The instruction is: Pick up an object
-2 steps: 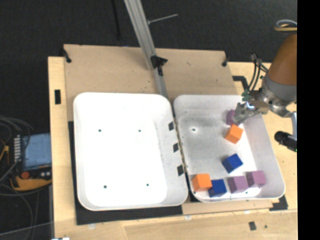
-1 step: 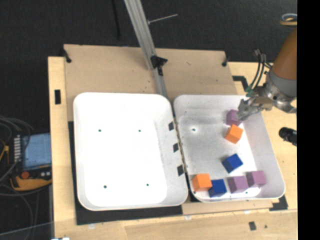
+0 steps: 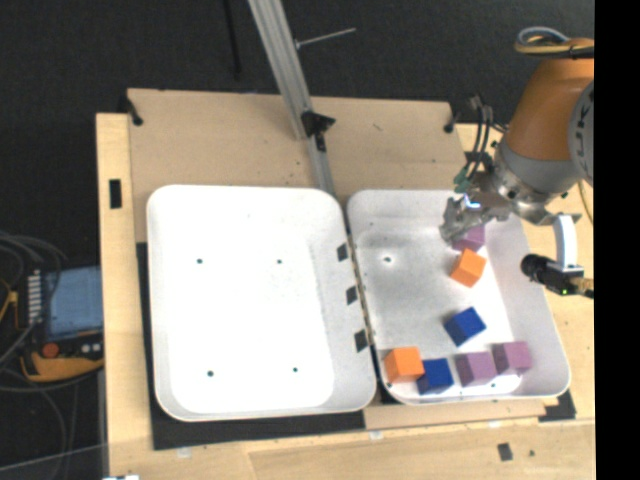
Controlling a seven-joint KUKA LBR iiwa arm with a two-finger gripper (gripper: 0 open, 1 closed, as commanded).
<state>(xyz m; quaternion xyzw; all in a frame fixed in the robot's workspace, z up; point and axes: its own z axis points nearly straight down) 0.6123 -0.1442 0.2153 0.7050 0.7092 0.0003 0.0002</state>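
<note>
Right bin [image 3: 400, 218] holding coloured blocks, claw [image 3: 462, 218] over purple block [image 3: 471, 235]

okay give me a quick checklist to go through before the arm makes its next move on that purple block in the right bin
1. Gripper is over the right bin: ok.
2. Target nearby: a purple block lies right under the gripper, partly covered by it: ok.
3. Block seated between the fingers: cannot tell, the wrist hides the contact.
4. Room around the target: an orange block sits close beside the purple one, toward the front, and could get bumped: not ok.
5. Other blocks out of the way: the blue block and the row along the front wall lie apart from the gripper: ok.
</note>
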